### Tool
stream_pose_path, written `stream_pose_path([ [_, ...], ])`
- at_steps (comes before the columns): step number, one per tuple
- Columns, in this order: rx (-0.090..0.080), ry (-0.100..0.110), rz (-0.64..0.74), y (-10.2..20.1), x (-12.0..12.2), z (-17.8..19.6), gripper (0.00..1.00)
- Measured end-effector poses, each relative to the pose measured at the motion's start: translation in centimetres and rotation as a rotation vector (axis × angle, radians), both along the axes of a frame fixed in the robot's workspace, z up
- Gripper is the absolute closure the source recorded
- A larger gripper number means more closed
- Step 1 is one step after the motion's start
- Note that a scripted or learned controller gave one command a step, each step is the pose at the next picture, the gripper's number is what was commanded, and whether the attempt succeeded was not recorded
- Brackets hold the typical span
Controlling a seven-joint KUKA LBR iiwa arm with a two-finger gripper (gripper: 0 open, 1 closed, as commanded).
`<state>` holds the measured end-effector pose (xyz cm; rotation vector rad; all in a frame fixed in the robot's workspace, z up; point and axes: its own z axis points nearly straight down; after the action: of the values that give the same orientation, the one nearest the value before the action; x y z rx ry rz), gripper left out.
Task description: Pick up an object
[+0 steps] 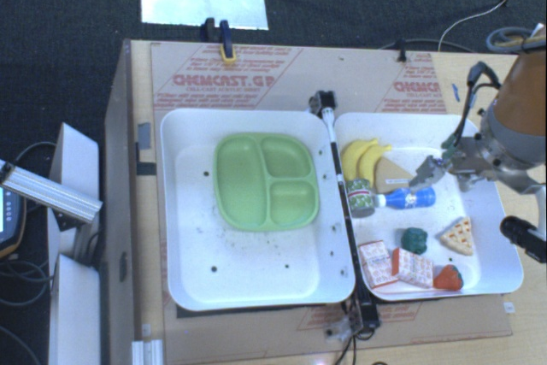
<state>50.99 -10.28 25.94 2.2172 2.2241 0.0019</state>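
Note:
The right bin (491, 269) holds yellow bananas (362, 155), a tan wedge (393, 171), a blue and white bottle (395, 200) lying on its side, a dark green piece (414, 239), a waffle-patterned yellow slice (458, 236), two red and white packets (397, 264) and a red strawberry-like piece (448, 277). My gripper (432, 171) hangs over the middle of this bin, just above the blue bottle's right end and right of the tan wedge. One grey finger (425, 173) points down to the left. Nothing shows between the fingers.
The left bin (188, 209) carries a green divided plate (266, 181). A black and white rod (337, 158) runs along the seam between the bins. The arm's orange band (521, 98) and cables sit above the right bin's far right side.

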Motion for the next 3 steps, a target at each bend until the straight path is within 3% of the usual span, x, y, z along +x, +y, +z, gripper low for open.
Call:
stream_pose_path([
  [1, 0.0, 0.003, -0.003, -2.2, -2.4, -11.6, 0.0],
  [2, 0.0, 0.0, -0.003, -1.1, -2.3, -17.5, 0.0],
  [3, 0.001, -0.002, -0.001, -1.0, -2.2, -16.5, 1.0],
])
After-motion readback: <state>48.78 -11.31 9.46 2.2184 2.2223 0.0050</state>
